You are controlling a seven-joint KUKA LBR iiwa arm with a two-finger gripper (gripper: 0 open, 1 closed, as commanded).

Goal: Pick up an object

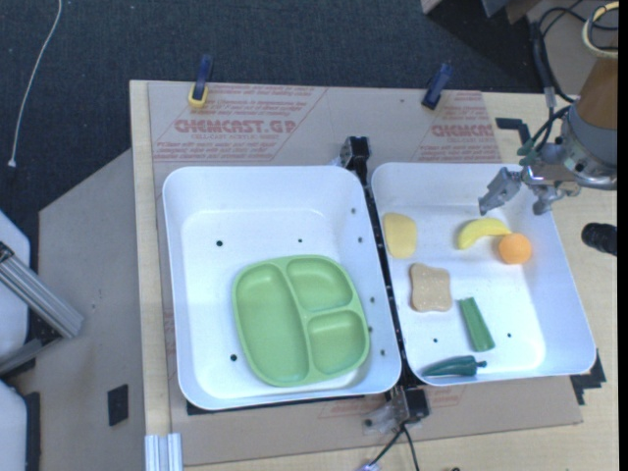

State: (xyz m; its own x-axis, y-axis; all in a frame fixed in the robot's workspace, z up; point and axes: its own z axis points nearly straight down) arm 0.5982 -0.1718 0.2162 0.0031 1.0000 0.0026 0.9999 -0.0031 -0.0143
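Dark carpet surrounds our table; our hand [517, 194], fingers spread and holding nothing, hovers just above the toy banana [482, 232]. We judge it light, stiff, slippery plastic; grip across its middle.

The grey arm with its orange band [601, 91] reaches in from the right edge, its wrist bent down and leftward. The two-finger metal gripper [518, 195] hangs below it, its two fingers spread apart with nothing between them.

The open, empty gripper [520, 194] hovers above the banana [481, 232] in the right bin [569, 302].
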